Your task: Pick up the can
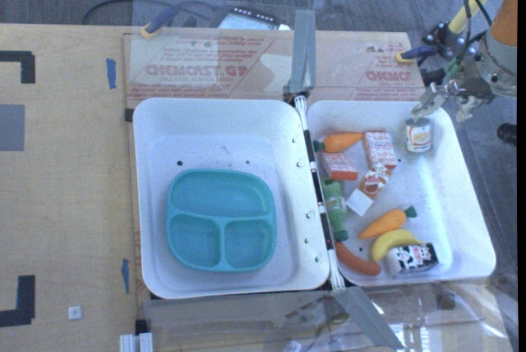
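Claw [437, 98] just above can [418, 135], grip state unclear, can upright in right bin [472, 202], long axis vertical

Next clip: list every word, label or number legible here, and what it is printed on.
"CHEMCAST GP": red print on the clear sheet behind the left bin.
Red print on the sheet behind the right bin: too blurred to read.
Labels on the can, the cartons and the black-and-white pack: too small to read.
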`<state>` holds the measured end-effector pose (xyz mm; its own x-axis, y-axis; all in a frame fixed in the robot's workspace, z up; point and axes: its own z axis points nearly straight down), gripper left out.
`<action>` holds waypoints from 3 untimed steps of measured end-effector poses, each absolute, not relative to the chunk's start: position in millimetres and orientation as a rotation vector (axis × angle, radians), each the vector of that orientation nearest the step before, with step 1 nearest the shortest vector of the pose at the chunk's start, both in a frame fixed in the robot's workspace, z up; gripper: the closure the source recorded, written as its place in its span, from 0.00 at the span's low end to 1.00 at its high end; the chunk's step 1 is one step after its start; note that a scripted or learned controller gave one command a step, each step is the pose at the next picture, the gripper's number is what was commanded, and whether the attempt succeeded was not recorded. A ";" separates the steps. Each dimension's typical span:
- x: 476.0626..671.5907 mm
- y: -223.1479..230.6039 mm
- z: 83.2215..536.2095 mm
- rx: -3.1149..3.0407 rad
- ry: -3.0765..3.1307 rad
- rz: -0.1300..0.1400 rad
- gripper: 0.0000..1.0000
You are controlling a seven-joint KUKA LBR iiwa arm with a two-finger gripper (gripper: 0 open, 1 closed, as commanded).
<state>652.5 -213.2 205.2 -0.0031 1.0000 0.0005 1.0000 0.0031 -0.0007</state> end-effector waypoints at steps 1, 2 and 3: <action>669.0 -198.4 100.2 -2.108 -2.325 -0.009 0.00; 671.5 -199.7 111.1 -2.114 -2.337 -0.009 1.00; 667.9 -121.4 212.4 -2.343 -2.094 0.000 1.00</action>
